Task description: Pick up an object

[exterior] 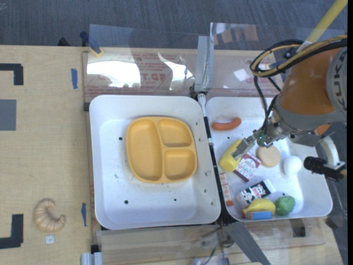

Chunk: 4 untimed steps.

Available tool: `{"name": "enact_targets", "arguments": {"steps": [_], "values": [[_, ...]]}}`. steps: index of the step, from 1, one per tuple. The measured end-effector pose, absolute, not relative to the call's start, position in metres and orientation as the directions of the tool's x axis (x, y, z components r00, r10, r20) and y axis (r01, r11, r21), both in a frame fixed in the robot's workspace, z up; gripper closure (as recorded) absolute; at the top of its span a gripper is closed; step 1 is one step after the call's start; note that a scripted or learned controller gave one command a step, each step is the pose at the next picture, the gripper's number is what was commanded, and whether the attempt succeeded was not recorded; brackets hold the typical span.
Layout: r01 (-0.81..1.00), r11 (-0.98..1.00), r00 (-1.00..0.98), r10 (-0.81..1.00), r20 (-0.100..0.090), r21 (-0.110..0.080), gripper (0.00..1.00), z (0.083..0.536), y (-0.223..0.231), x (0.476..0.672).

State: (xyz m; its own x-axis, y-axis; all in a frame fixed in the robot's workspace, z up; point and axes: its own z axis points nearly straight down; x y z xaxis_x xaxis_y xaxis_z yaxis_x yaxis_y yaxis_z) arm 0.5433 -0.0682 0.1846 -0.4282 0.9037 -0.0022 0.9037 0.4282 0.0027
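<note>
My gripper (pixel 263 139) hangs over the right bin (pixel 317 206), below the orange band of the arm. It is just above a round tan cookie (pixel 269 157) and beside the upper end of a yellow bottle (pixel 231 157) that lies slanted. A white egg (pixel 290 165) rests to the right of the cookie. An orange sausage (pixel 226 123) lies at the bin's far side. Near the front lie a dark red packet (pixel 247 167), a black-and-white carton (pixel 255 192), a yellow banana (pixel 260 206), a green piece (pixel 285 205) and a blue block (pixel 261 215).
The left bin (pixel 105 164) holds a yellow divided plate (pixel 161 148). A tan croissant (pixel 49 215) lies on the wooden bench at the left. Black cables loop above the arm's wrist (pixel 276 54). A clear screen stands behind both bins.
</note>
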Motion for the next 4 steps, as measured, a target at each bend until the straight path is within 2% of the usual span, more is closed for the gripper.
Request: {"name": "enact_targets", "arguments": {"steps": [1,2,3,4], "values": [[0.947,0.322,-0.322,0.947,-0.006,0.010,0.00,0.102,-0.125,0.582],[0.970,0.243,-0.243,0.970,-0.002,0.005,0.00,0.088,-0.145,0.541],[0.931,0.364,-0.364,0.931,-0.006,0.011,0.00,0.088,-0.116,0.483],[0.932,0.362,-0.362,0.932,-0.010,0.016,1.00,0.100,-0.116,0.485]]}}
